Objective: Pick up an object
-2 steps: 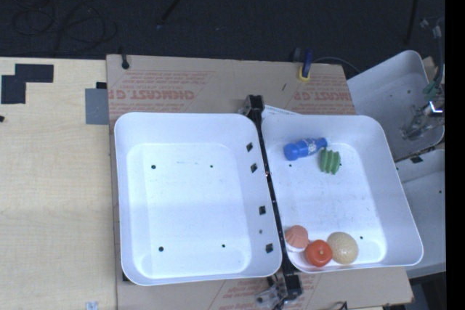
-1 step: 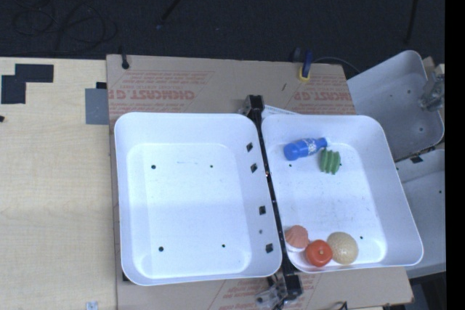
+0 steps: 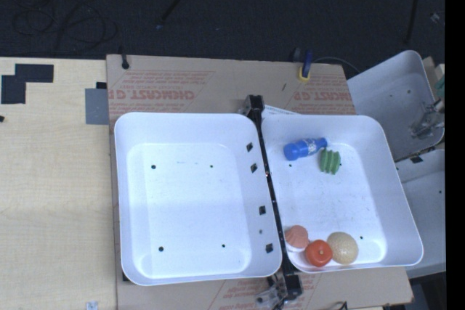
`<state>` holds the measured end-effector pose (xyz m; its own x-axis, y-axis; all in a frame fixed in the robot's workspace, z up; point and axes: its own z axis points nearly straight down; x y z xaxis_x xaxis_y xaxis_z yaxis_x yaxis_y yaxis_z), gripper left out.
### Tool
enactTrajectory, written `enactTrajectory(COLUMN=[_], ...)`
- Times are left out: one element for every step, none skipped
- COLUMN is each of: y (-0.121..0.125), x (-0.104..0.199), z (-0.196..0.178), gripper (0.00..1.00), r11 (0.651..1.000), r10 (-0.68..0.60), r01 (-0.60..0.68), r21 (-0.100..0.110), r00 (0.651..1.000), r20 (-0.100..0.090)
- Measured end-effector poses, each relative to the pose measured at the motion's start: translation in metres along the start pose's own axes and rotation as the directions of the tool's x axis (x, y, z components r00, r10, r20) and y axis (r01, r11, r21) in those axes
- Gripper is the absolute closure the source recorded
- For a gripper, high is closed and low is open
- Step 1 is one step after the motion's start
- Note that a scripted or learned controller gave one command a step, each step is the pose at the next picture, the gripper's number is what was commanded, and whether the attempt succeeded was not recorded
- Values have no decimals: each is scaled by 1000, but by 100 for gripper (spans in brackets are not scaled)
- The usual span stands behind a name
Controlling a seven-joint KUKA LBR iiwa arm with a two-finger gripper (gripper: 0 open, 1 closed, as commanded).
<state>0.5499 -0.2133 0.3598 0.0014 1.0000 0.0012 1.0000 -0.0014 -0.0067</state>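
Bench seen from above: two shallow white bins sit side by side on a printed cardboard sheet [image 3: 218, 87]. All the candidates for picking lie in the right bin [image 3: 396, 192], none of them lifted.

A blue bottle [image 3: 305, 148] lies on its side toward 11 o'clock on that bin's floor. A green ridged object [image 3: 330, 160] is just beside it, at the bottle's 4 o'clock.

Three round pieces cluster at the bin's 6 o'clock, against the near wall: a pink disc [image 3: 296, 236], an orange-red ball [image 3: 318, 253] touching it, and a tan ball [image 3: 343, 247] pressed against the orange-red one at its 3 o'clock.

The left bin [image 3: 123, 192] has bare floor with small dark holes. A blue-and-yellow clamp [image 3: 306, 66] stands on the cardboard's far edge at 12 o'clock.

Whether the gripper is open or closed cannot be told from this view.
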Motion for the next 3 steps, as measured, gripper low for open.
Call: enactTrajectory(y=[9,-36,-73], x=[0,0,0], z=[-81,-61,4], gripper=[100,100,100], r11=[1000,1000,1000], r10=[-4,0,0], r01=[4,0,0], r21=[-14,-3,2], r00=[1000,1000,1000], r20=[4,0,-2])
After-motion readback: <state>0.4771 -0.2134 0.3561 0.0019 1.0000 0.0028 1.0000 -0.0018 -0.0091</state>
